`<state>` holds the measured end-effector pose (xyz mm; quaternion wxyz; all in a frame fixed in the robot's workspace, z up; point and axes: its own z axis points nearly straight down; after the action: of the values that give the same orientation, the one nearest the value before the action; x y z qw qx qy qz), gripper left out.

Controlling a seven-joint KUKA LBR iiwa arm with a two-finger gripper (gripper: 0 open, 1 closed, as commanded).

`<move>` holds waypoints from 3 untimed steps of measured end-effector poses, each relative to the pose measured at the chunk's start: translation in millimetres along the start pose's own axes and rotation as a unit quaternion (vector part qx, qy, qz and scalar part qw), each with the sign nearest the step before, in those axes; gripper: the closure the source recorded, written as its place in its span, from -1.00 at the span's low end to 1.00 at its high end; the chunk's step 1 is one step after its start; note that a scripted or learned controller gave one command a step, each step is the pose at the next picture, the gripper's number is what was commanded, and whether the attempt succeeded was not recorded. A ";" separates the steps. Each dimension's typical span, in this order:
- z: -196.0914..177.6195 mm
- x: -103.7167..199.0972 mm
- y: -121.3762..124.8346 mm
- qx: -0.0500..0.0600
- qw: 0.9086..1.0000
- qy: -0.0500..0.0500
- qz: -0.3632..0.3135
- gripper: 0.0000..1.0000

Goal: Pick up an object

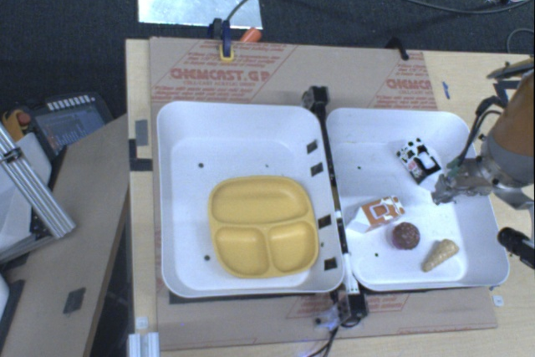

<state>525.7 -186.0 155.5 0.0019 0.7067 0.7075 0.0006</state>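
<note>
A tan cone-shaped pastry (440, 255) lies in the right white bin (368, 280); above it, the gripper (447, 187) hovers, its opening impossible to tell

tray (263, 226) in left bin (180, 130) | right bin (368, 134): box (383, 211) (beside ball (406, 236))

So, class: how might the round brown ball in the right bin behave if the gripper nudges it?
The brown ball looks round, so it would probably roll. The bin floor seems smooth and it touches nothing, so little would stop it.
</note>
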 end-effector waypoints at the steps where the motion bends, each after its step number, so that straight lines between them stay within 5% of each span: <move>1: -50.4 -1.1 11.5 -0.001 1.000 0.000 -0.002 1.00; 2: -104.2 -1.6 13.2 -0.001 1.000 0.000 -0.002 1.00; 3: -109.7 49.5 18.8 0.000 1.000 0.001 -0.004 1.00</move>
<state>544.1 -136.2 265.2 0.0010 0.7037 0.7105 0.0016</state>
